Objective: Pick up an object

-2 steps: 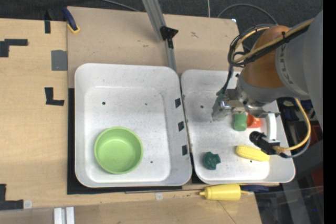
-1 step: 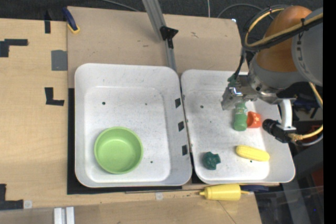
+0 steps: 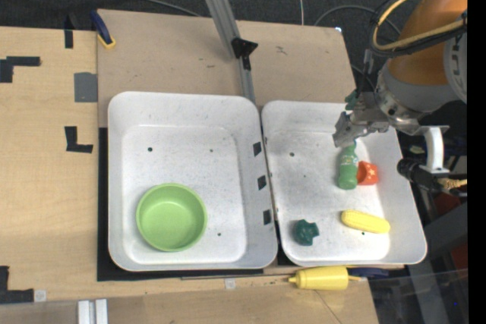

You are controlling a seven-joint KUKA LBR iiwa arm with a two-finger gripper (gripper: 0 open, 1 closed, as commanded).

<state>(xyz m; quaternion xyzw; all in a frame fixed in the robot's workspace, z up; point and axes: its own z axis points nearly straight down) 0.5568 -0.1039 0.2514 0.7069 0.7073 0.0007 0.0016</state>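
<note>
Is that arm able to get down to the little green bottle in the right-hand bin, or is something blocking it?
Probably yes. The gripper hangs just above the green bottle, and nothing lies over the bottle. The orange piece sits tight against its side, though, so a finger might bump that on the way down.

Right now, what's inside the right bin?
The right bin holds a green bottle, an orange piece touching it, a yellow object and a dark green lump. The gripper covers the floor beyond the bottle's top.
</note>
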